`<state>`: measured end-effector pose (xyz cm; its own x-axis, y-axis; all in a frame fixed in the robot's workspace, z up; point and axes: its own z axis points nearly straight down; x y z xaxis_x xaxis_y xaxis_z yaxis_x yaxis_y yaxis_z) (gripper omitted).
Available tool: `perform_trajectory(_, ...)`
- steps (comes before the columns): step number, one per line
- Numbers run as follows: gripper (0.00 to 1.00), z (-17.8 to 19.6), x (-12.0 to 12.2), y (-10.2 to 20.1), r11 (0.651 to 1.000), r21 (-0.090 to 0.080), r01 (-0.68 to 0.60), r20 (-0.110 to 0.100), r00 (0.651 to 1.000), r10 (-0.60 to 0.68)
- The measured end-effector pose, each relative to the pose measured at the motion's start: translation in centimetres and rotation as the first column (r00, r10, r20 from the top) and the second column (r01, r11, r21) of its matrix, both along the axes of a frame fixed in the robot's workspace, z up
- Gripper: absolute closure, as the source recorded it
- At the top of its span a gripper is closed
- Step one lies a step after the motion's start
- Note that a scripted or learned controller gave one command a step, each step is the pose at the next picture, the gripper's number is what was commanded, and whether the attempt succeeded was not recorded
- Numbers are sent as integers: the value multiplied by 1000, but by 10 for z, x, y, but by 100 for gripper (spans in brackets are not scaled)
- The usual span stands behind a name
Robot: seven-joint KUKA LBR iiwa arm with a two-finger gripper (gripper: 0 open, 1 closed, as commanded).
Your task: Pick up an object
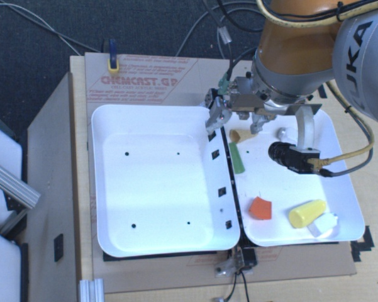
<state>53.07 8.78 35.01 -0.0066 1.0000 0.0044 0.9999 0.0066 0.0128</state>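
My gripper [237, 121] hangs over the far left corner of the right bin [339, 168], close to the divider between the bins. Its fingers [214, 117] stand apart, so it is open, and nothing sits between them. Just below it lies a small tan piece [237, 135], and beside the divider a green stick [237, 158]. Nearer the front of the same bin are an orange block [260, 208], a yellow cylinder [306, 213] and a white piece [324, 226]. The arm hides the bin's far part.
The left bin [113, 168] sits beside the right one. A black fitting [290, 156] with a yellow cable hangs from the arm over the right bin. A cardboard sheet [144, 74] lies under the bins.
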Motion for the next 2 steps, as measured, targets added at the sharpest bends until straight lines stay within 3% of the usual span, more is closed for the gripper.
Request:
perform_trajectory(1,0,-173,-51,-45,1000,-5,12,-30,999,-12)
perform_trajectory(2,0,-165,24,-79,1000,-6,9,-7,1000,-9)
